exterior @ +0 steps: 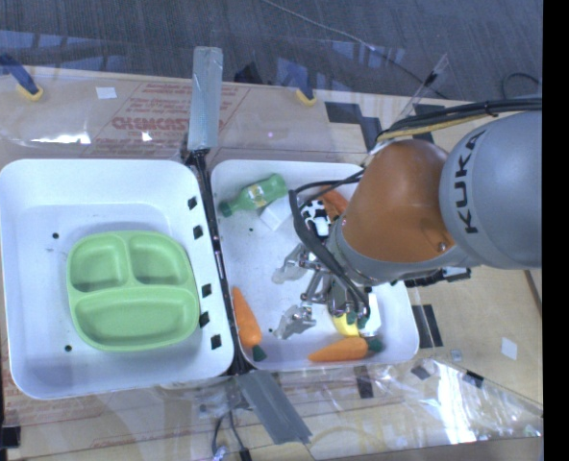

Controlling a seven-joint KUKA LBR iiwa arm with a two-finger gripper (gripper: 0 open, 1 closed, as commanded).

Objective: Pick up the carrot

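Two carrots lie in the right bin (265, 248). One carrot (246, 319) rests against the bin's left wall, and a second carrot (339, 351) lies along the front wall. My gripper (292, 296) hangs low over the bin floor between them, to the right of the first carrot. Its two silver fingers (289, 268) stand apart, open, and only bare bin floor shows between them. The arm's orange band (400, 209) covers the bin's right part.
A green bottle (256, 195) lies at the back of the right bin. A yellow item (345, 326) sits under the wrist, and an orange piece (334, 202) peeks out behind the arm. The left bin (35, 209) holds a green divided plate (131, 291).
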